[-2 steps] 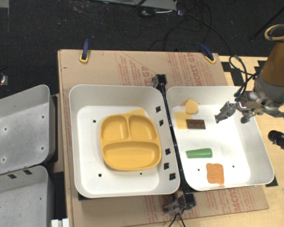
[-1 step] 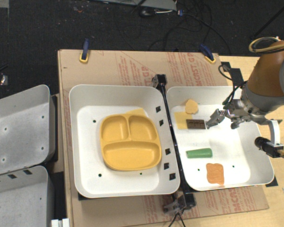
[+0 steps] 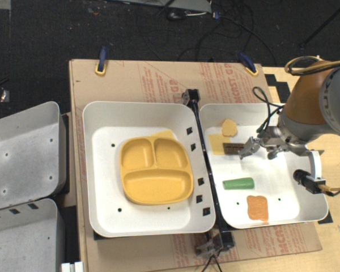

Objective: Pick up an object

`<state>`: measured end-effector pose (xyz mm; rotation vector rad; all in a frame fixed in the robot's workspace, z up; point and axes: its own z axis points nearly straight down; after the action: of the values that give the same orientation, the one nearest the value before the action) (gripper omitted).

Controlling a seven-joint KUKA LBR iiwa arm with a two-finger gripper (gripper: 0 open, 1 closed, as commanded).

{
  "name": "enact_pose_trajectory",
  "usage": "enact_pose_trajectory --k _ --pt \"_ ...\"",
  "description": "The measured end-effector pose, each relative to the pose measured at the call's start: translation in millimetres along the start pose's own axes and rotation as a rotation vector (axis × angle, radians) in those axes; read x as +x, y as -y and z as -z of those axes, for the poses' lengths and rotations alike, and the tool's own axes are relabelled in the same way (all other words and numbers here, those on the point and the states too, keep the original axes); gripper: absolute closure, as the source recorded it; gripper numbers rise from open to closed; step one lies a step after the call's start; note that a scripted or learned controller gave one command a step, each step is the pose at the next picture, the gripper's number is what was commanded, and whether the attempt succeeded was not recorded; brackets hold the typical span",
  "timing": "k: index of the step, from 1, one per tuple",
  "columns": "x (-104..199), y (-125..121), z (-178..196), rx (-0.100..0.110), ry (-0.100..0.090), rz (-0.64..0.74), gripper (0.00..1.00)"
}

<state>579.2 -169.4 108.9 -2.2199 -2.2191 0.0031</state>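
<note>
While poised in the right bin (image 3: 306,208), hand (image 3: 262,150) (grip state unclear) just beside brown block (image 3: 233,148), green cylinder (image 3: 238,183) below.

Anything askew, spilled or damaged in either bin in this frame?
Nothing stands out. The yellow divided tray lies flat in the left bin; the green block and orange piece rest loose in the right bin.

Glossy moulded plastic on the yellow divided tray (image 3: 156,170) — smooth, catching light. Both white bins (image 3: 102,208) look matt plastic. Under them, rough brown cardboard (image 3: 136,75) — printed red. At three o'clock, the arm's orange band (image 3: 307,103) shines.
</note>
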Motion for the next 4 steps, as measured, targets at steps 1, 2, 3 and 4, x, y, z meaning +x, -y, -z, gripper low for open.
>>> enact_pose_trajectory --k 1,2,3,4 --pt "-0.4 -0.9 13.5 -0.005 0.001 -0.001 1.0" --pt "-2.9 -5.4 56.5 -0.007 0.002 0.002 1.0" --pt "-0.3 -4.4 120.1 -0.01 0.003 0.003 1.0" --pt "-0.2 -5.2 144.8 -0.007 0.002 0.003 1.0"
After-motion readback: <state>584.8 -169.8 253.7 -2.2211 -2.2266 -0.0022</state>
